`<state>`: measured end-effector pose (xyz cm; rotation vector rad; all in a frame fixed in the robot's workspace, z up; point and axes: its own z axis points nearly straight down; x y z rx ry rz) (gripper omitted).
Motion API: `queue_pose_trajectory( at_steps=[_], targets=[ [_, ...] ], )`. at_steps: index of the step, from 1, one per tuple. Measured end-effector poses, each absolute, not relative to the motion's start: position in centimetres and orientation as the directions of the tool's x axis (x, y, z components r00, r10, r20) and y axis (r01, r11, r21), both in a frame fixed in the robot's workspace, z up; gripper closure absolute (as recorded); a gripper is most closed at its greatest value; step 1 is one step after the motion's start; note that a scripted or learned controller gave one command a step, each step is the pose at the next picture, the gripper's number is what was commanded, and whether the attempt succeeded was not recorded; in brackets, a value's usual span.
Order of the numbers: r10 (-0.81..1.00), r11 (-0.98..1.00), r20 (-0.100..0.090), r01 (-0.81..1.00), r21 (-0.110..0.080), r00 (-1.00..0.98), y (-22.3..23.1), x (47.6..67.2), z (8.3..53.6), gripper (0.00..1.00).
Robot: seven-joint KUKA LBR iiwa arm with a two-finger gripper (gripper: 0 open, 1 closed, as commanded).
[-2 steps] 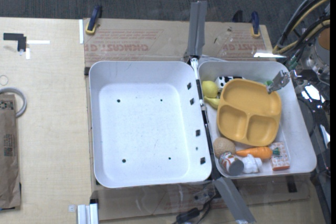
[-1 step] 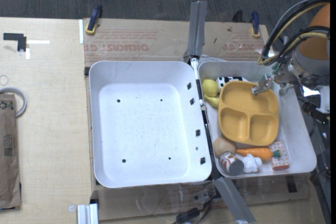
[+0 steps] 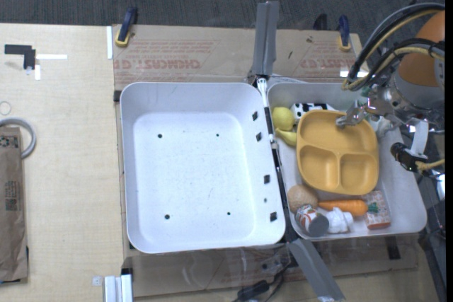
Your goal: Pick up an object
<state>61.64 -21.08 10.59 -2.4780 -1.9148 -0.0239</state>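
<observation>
A yellow divided plate lies in the right bin, resting over other objects. My gripper is at the plate's far rim, touching or just above it. A yellow banana and a black-and-white object lie at the plate's far-left side. Along the near side lie an orange carrot, a brown potato-like object, a small white and grey toy and a pink packet.
The left bin stands beside the right one, parted by a metal divider. Cables loop above the wrist at the right. A brown bag lies on the bench at far left.
</observation>
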Motion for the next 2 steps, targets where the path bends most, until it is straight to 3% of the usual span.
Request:
queue_pose_trajectory(
  at_steps=[1,2],
  targets=[
    [0.967,-0.254,0.011,0.967,-0.013,0.254,-21.6,61.1,11.3,1.00],
    [0.966,-0.260,-0.006,0.966,-0.004,0.260,-16.9,63.8,19.7,1.00]
  ],
)
